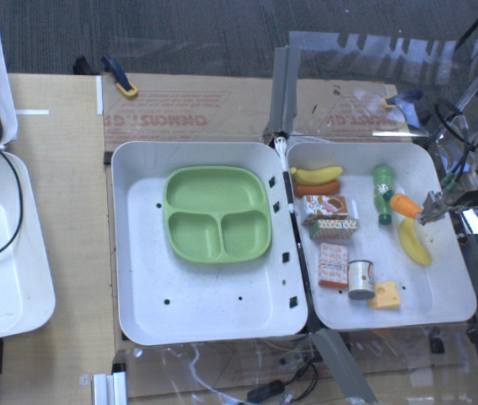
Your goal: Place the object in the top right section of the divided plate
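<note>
Cheese wedge (384, 295): nearest the front of the right bin (441, 310), just beside the small can (360, 278). If the gripper pokes here it could push one into the other.

Small can: upright and round. I think it could tip and roll if bumped.

Snack box (333, 265): lies flat, touching the can's left side. Flat things are hard to pinch off a floor.

Lone banana (414, 241): lies just below the gripper. It is curved and smooth, so it may slip out of a pinch.

Gripper (431, 209): low at the right side of the right bin, close to the carrot (405, 205) and the lone banana. I cannot tell if the jaws are wide, narrow or holding anything; they are too small and dark here.

The object: the task does not say which toy. I guess it is the carrot or the lone banana, as they sit nearest the gripper. Both lie in the right bin, not on the plate.

Green bottle (382, 193): just left of the carrot. A sloppy grab could knock it.

Divided plate (217, 213): in the left bin (137, 294), well apart from the gripper. It has one big part and two small parts, and its low walls could let a dropped toy roll into the wrong part.

Second banana (317, 175): near the back, on top of a hot dog (317, 189).

Biggest worry: a missed grab, so nothing gets carried over.
</note>
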`<control>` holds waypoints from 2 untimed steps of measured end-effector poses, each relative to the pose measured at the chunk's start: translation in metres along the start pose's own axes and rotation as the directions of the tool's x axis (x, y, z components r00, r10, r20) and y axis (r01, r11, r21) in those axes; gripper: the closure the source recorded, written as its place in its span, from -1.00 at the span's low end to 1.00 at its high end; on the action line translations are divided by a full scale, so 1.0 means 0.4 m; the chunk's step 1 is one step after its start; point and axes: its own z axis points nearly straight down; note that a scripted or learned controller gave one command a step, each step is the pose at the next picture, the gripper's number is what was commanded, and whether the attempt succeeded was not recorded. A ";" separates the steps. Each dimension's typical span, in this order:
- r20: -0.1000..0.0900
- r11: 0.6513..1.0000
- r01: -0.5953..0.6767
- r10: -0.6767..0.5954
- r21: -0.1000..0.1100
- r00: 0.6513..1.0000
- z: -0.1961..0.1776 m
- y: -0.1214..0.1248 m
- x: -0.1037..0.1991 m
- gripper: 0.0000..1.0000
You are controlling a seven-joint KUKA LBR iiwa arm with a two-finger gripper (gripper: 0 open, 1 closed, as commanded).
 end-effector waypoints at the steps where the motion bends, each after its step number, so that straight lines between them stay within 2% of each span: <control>1: 0.002 1.000 0.022 -0.022 0.001 1.000 -0.334 0.140 0.089 1.00; 2: 0.000 0.998 0.057 -0.057 0.003 0.998 -0.113 0.205 0.347 1.00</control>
